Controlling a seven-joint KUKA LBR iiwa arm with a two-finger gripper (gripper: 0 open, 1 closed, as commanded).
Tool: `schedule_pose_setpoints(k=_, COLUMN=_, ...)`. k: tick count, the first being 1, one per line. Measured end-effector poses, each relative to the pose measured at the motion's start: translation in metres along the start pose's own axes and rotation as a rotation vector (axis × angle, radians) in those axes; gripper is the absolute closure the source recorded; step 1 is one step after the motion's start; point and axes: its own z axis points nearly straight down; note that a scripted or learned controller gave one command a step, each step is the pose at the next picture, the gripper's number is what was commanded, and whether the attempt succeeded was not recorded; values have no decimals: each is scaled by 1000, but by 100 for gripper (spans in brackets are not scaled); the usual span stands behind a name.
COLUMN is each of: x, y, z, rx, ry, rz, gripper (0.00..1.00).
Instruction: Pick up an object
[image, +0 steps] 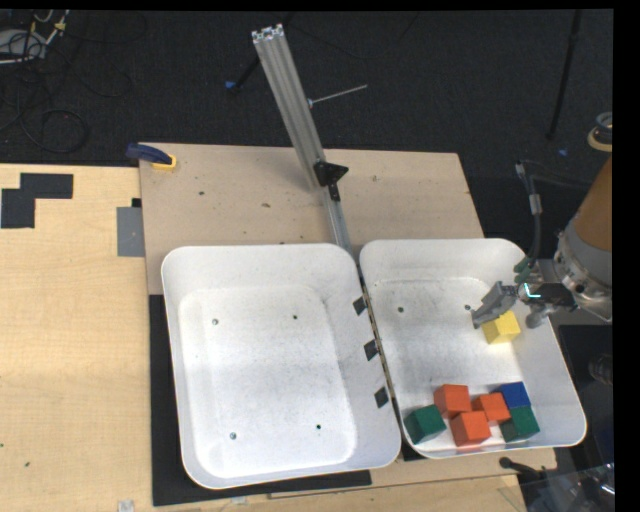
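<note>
- While the arm (600, 230) reaches in over the right bin (430, 270), the tool (500, 305) sits above that bin's right half, near its right wall.
- Tool fingers (490, 303) look spread; a yellow block (502, 327) is just under and touching their tips. Can't tell whether it's actually clamped between them or only sitting below, so grip state is unclear.
- Yellow block is well apart from the other blocks in the right bin.
- The rest cluster at the right bin's near right corner: three orange blocks (470, 410), two green blocks (425, 423), one blue block (515, 394), all touching or just beside each other.
- Left bin (200, 270) sits beside the right bin, walls touching, black clips (372, 350) along the shared edge.
- Aluminium rail (295, 110) rises at a slant from the surface (400, 190) beyond the right bin.
</note>
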Motion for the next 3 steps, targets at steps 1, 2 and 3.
schedule_pose_setpoints(k=1, x=-1, y=0, z=-2, rx=-5, ry=-1, rz=3, gripper=0)
schedule_pose_setpoints(k=2, x=-2, y=0, z=62, rx=2, ry=0, rz=1, gripper=0)
schedule_pose_setpoints(k=3, x=2, y=-8, z=124, rx=3, ry=1, rz=1, gripper=0)
